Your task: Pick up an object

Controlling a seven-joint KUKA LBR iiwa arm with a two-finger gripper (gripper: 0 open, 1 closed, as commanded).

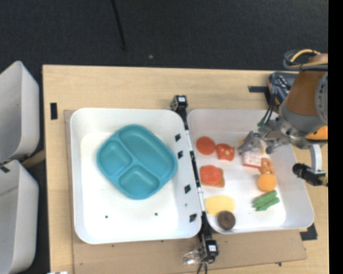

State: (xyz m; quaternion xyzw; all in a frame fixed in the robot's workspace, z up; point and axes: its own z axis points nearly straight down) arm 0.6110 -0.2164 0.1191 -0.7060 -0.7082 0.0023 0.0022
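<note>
Grey and orange, the arm (pixel 304 104) reaches in over the right bin (pixel 297 210), and its hand (pixel 252 143) hangs low near the bin's upper middle. Whether the hand is spread or pressed together cannot be told from this slanted view, and nothing can be seen pinched in it.

Just below the hand, nearly touching it, lies a small white and red packet (pixel 252 160). A little further below and to its right sits an orange ball (pixel 267 182), with a small orange piece (pixel 266 165) just above it. Below that again lies a green pod-like toy (pixel 265 201).

To the hand's left lie a round red-orange piece (pixel 205 146) and a small red piece (pixel 225 152), side by side. Below and left of the hand rests a red-orange block (pixel 212 176); further down in the same direction sit a yellow piece (pixel 219 204) and a dark brown round thing (pixel 226 220), close together at the bin's lower left corner.

Well to the hand's left, in the left bin (pixel 83 210), a blue divided tray (pixel 136 161) lies tilted in the middle. Both bins rest on the pale wooden counter (pixel 131 84).
</note>
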